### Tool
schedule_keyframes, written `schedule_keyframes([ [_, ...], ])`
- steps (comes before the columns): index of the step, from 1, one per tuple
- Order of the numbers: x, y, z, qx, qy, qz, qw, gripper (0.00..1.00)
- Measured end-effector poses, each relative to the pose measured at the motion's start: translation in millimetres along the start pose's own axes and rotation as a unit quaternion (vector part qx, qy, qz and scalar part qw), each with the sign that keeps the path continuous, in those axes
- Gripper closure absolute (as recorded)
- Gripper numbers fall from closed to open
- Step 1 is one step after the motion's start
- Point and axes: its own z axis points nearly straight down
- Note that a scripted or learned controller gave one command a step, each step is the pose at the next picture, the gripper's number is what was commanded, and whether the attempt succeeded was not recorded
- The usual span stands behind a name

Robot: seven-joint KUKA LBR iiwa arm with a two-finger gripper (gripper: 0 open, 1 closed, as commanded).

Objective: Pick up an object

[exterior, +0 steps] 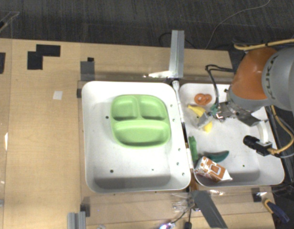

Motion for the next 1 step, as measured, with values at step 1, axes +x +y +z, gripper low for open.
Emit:
schedule_keyframes([
  [1, 6.1, 6.6, 3.2, -0.004, -0.002, -0.021, 0.9998, 0.0],
])
